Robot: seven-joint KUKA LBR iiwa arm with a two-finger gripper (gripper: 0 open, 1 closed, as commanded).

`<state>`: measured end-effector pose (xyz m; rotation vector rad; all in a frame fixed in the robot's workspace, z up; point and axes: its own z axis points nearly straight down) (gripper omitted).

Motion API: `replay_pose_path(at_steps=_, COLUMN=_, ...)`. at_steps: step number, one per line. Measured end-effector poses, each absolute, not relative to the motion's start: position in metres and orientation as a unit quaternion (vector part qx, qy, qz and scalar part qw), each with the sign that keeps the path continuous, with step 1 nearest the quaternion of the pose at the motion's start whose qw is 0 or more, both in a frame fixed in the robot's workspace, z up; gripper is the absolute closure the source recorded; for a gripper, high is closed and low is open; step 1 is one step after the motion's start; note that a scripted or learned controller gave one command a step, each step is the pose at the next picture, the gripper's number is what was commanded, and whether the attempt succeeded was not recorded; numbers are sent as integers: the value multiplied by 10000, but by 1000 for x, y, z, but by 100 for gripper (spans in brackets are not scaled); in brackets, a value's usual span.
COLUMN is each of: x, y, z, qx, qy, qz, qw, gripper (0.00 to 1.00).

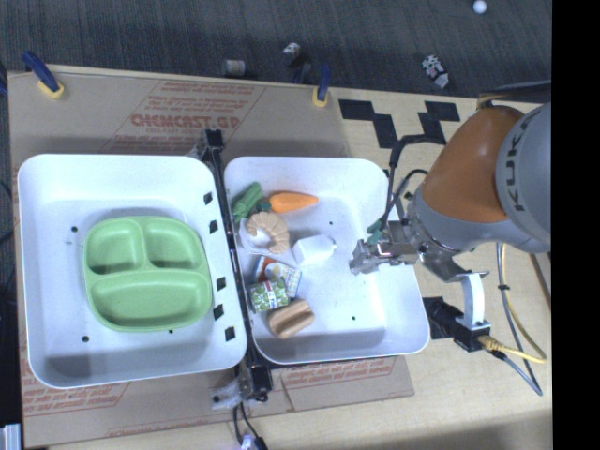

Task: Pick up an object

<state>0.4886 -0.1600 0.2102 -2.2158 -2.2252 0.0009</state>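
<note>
**Operator:** Report the pincer position and state.

**Technician:** The pincer (367,256) sits over the right side of the right bin (394,331), above bare bin floor. Whether it is open or closed cannot be told at this angle; nothing is seen in its grip.

**Operator:** Locate candidate objects.

**Technician:** All lie along the left side of the right bin, well left of the pincer. Far to near: a green leafy item (247,200), an orange carrot (292,202), a croissant (270,229), a white cup-like item (314,248), a green packet (270,295) and a bread roll (291,318).

**Operator:** Obstructions?

**Technician:** The items are crowded, several touching, so neighbours would likely interfere with a grasp. The white item is nearest the pincer. The left bin (42,251) holds a green divided tray (145,272), probably parked there clear of the work. Both bins rest on the surface (375,401).
</note>
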Motion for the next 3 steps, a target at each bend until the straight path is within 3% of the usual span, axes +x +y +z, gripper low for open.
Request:
replay_pose_path(at_steps=1, x=477, y=-159, z=210, qx=-7049, qy=-7093, qz=5, qw=5, gripper=100)
replay_pose_path(at_steps=3, x=478, y=-155, z=232, qx=-7056, qy=-7086, qz=-1, qw=-6, gripper=100)
